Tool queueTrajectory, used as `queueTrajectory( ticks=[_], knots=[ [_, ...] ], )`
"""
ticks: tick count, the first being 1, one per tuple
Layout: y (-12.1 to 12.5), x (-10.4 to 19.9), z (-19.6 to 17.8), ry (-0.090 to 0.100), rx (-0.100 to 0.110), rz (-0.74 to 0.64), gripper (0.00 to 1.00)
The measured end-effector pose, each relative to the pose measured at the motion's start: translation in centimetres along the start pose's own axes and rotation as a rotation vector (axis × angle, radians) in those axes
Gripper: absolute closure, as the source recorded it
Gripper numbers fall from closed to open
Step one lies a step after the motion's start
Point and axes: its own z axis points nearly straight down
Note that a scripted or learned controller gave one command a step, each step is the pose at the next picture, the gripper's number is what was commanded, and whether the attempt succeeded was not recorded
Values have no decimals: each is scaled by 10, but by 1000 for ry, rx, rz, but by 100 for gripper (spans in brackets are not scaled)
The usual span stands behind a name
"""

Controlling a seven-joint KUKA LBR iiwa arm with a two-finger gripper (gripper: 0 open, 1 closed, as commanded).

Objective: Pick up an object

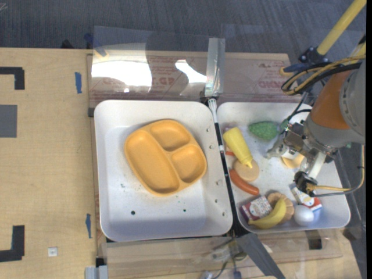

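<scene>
Nothing lifted yet, far as I see. Gripper (283,148) sits low in rt bin (336,205), approx 3 o'clock of yellow bottle (238,144), green lump (264,129) at its 11. Open/shut: can't tell. Grab + lift left.

Two white bins (116,214) side by side on a tan bench (46,156) (black corner marks (20,79) at its left)

Left bin (116,214): we find open floor around the orange plate (165,156). Right bin (272,176): bottle (238,144), sausage (244,183), banana (274,215) crowd it.
</scene>
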Motion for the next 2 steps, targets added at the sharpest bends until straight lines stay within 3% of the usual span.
queueTrajectory(
  ticks=[1,2],
  knots=[
    [31,63,8,1,-8,41,0],
    [42,77,10,-19,33,173,0]
  ],
)
